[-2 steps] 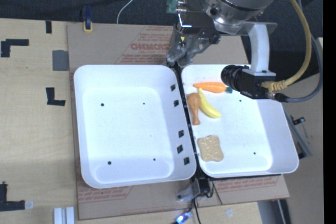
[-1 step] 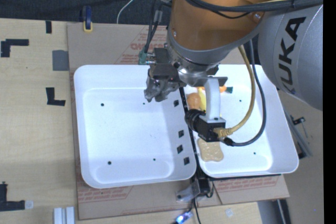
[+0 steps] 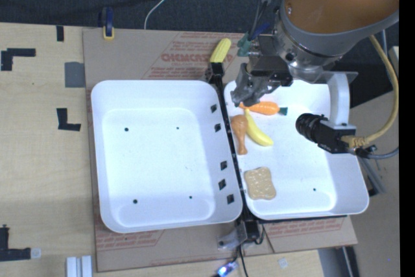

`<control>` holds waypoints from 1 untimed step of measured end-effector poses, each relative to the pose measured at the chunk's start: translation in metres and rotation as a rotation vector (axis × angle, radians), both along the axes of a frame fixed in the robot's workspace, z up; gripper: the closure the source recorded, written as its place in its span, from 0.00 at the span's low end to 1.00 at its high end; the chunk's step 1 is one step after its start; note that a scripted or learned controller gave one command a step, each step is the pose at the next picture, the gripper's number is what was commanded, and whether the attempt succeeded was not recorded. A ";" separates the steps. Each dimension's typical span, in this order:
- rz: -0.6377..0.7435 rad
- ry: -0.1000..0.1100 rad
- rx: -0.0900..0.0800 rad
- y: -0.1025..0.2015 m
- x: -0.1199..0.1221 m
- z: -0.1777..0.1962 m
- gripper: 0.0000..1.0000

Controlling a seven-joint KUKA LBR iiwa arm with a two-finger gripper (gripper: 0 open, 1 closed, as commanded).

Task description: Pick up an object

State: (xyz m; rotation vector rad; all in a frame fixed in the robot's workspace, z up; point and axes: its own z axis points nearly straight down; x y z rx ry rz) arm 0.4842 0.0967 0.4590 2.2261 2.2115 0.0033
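1. Claw [image 3: 249,96] sits low in the right bin [image 3: 337,194], at its upper left corner, right of centre in the frame, just above the left end of a toy carrot [image 3: 266,109]. Whether it is apart or together cannot be told; its tips are dark and hidden by the wrist above.
2. Carrot lies flat, orange with a green tip pointing right. Just below it lie a yellow banana [image 3: 259,134] and an orange-brown drumstick-shaped piece [image 3: 240,132], touching or nearly so.
3. Lower in the same bin, apart from these, lies a flat tan piece like a slice of bread [image 3: 261,183].
4. Left bin [image 3: 155,152] fills the centre-left of the frame. A yellow corn cob [image 3: 220,50] rests on the cardboard-covered worktop [image 3: 175,55] above the bins.
5. Progress, as a judgement: the reach looks made and nothing is raised. Gripping and lifting an object remain.
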 end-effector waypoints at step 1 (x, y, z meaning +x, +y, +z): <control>0.011 0.011 0.000 0.049 -0.001 -0.049 1.00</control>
